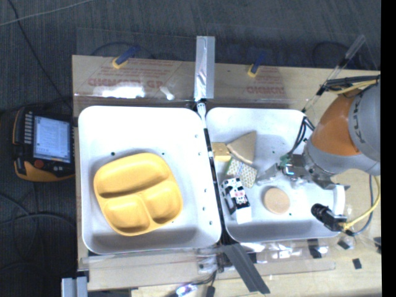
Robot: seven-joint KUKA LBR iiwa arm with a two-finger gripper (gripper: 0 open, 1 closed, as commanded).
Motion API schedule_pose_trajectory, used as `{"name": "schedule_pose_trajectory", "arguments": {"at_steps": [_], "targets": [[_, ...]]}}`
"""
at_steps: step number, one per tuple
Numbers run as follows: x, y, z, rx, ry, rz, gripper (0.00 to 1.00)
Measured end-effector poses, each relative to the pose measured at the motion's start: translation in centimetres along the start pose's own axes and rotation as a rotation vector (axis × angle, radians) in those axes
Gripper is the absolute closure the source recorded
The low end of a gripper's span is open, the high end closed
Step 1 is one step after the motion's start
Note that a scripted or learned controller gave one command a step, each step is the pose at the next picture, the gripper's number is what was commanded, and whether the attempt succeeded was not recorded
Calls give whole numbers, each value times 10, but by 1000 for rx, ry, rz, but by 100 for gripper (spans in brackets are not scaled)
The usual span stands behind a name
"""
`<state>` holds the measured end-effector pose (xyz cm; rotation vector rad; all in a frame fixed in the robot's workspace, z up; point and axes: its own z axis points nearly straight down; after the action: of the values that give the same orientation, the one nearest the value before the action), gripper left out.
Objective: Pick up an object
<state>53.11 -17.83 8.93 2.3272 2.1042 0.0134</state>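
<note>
Your gripper [276,169] (grip unclear) hangs just beside the round disc [276,200]; no long axis, no readable writing.

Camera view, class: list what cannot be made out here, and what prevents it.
- Claw: too small and blurred in the camera view to tell its state.
- Arm: cut off by the right edge.
- Black-and-white item: print too small to read.
- Right bin: right wall hidden under the arm.
</note>
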Motion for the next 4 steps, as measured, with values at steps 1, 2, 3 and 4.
{"name": "schedule_pose_trajectory", "arguments": {"at_steps": [1,2,3,4], "targets": [[46,-26,-1,-9,-9,100,0],[24,6,-30,16,-9,290,0],[-22,72,-25,14,-3,216,0],[-23,72,-31,20,-10,214,100]]}}
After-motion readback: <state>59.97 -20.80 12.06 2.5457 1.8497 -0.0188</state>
